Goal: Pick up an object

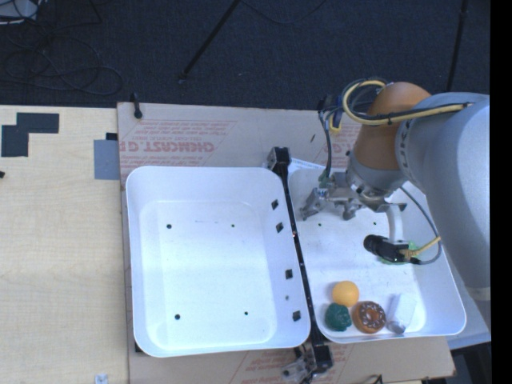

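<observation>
My gripper (330, 211) hangs over the upper part of the right bin (344, 256), its two grey fingers spread open with nothing between them. In that bin's near corner lie an orange ball (346, 292), a dark green lump (338, 318), a brown sprinkled doughnut (369, 317) and a pale whitish piece (402, 311). These things sit well below the gripper in the view, apart from it. The ball touches the green lump, and the doughnut lies right beside both.
The left bin (160, 262) stands beside the right one, with a black divider strip (292, 246) between them. Both rest on a cardboard sheet (200, 138) on the wooden bench. The grey arm (448, 182) comes in from the right over the right bin's edge.
</observation>
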`<state>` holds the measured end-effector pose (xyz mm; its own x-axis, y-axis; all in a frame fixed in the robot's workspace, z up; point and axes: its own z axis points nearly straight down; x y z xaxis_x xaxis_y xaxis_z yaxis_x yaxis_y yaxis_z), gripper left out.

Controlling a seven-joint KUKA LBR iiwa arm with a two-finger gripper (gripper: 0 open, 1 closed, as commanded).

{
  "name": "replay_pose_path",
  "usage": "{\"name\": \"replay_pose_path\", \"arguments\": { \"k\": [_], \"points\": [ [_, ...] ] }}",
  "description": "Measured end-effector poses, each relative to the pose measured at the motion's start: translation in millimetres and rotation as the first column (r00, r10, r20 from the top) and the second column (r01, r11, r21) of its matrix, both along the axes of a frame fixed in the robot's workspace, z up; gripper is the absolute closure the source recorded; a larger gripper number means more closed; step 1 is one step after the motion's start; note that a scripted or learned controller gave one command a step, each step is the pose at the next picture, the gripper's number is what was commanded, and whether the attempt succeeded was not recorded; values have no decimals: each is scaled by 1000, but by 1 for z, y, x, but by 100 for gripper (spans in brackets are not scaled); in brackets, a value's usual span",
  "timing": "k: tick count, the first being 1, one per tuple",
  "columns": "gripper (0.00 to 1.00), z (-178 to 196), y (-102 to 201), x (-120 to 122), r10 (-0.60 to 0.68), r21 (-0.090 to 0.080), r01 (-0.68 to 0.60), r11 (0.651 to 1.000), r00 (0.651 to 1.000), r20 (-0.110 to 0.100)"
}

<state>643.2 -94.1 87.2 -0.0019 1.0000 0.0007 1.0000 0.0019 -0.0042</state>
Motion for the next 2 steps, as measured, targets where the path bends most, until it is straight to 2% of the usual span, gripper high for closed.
{"name": "replay_pose_path", "arguments": {
  "k": [1,2],
  "points": [
    [0,0,10,0,-1,0,1,1000,1000,-1],
    [0,0,5,0,-2,-1,2,1000,1000,1]
  ]
}}
